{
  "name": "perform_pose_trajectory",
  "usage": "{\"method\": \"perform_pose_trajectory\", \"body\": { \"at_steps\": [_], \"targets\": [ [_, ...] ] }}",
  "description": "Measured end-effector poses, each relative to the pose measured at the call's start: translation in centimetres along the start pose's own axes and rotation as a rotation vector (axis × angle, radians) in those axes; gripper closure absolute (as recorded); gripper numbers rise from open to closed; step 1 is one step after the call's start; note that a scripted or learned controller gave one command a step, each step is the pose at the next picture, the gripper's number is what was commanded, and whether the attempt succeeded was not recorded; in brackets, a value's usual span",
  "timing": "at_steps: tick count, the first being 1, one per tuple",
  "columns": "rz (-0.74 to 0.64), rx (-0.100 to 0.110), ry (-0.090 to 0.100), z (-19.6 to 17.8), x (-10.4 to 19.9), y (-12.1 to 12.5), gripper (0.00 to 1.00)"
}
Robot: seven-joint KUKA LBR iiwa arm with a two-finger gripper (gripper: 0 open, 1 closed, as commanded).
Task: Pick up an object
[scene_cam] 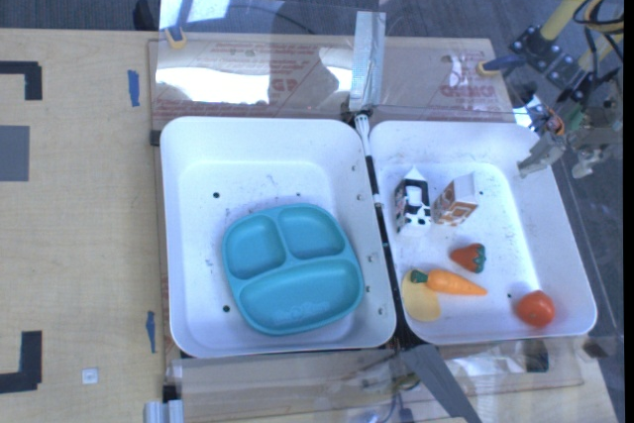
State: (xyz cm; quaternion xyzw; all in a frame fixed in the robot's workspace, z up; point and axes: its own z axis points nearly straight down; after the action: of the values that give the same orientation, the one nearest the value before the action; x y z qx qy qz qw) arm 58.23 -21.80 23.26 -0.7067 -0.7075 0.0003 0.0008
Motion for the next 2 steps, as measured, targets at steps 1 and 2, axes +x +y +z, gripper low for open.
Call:
{"method": "perform_pose_trajectory", "body": {
  "at_steps": [1, 2],
  "targets": [
    [-0.314, 0.003, 0.002, 10.8, 6.8, -2.9, 0.0],
    [-0.265, -0.005, 0.009, 14.2, 0.2, -6.4, 0.0]
  ]
}}
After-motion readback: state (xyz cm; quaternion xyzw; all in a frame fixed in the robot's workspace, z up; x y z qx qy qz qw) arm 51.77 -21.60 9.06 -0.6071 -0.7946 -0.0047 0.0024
